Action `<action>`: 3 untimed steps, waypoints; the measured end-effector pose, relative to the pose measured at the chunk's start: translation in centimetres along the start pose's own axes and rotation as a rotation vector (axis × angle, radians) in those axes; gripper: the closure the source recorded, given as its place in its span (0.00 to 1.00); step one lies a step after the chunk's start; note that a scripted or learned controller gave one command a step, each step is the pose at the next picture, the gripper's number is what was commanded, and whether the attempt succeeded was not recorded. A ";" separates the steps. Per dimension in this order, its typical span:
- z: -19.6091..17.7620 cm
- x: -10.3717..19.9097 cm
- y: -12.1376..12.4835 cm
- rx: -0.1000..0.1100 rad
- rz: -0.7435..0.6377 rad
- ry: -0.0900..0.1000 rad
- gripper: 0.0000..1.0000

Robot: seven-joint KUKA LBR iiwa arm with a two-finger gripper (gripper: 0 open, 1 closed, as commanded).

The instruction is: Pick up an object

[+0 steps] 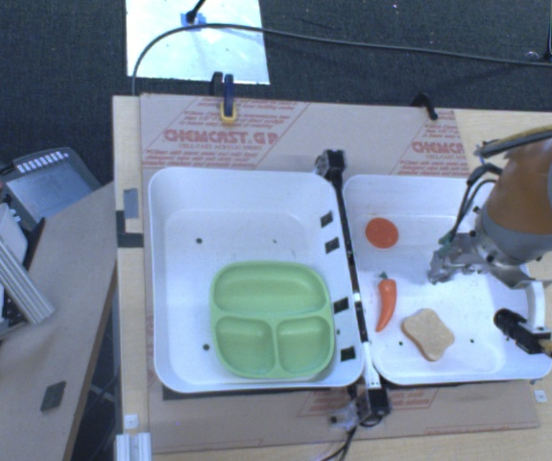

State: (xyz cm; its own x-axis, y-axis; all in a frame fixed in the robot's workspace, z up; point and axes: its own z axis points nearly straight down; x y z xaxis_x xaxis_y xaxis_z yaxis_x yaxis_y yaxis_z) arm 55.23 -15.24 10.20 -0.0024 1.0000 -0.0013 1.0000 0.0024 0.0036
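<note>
Claw [445,263] just above bread slice [428,333], right of carrot [387,302].

right bin: orange slice [382,232] | carrot [387,302] (upright) | bread [428,334]

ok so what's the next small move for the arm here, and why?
Probably shift the hand toward the bread slice and lower onto it. The hand hangs over bare floor of the right bin with nothing under it. The bread slice lies just below it in the camera view, well apart from the orange pepper and the red disc.
</note>
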 end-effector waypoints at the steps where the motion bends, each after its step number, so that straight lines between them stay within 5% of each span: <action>1: -5.9 -0.4 -0.7 -0.002 0.003 -0.001 1.00; 3: -15.8 -0.7 -0.7 -0.005 -0.002 -0.001 1.00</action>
State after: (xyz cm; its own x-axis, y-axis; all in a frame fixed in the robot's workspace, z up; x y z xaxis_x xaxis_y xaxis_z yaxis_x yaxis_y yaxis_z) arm 54.43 -15.89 26.01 -0.0041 1.0000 -0.0023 1.0000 0.0041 0.0081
